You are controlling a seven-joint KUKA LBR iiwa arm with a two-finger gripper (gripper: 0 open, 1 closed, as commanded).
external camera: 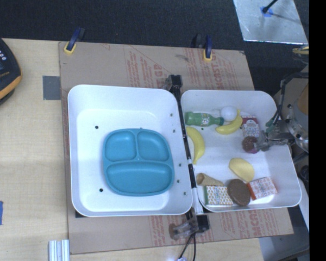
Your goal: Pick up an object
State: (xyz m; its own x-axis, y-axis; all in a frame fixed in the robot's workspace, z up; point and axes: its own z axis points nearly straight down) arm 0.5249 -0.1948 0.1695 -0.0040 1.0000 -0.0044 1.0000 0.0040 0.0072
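The gripper (262, 142) sits low at the right edge of the right bin (261, 98), with its tip just beside a small dark round object (250, 144). Whether the claw is released or clenched cannot be told at this resolution, and nothing is seen held in it. The dark object is taken here as the likely target; it lies just below a small red-and-white packet (250, 127) and up and to the right of a pale yellow lump (242, 169). It appears small and compact, so it is probably light and stiff, though a rounded surface may roll or slip out of a two-finger pinch. The best hold is judged to be across its widest part, with the jaws straddling it from above. The neighbouring packet leaves little clearance on the upper side, so a jaw could catch on it. To the left of the dark object lie a small banana (231, 125), a white ball (228, 112), a green bottle (202, 118) and a larger banana (196, 142). Below it lie a brown disc (239, 191), a printed box (218, 195) and a red-and-white carton (262, 187). The left bin (81, 99) holds a blue divided plate (138, 161).
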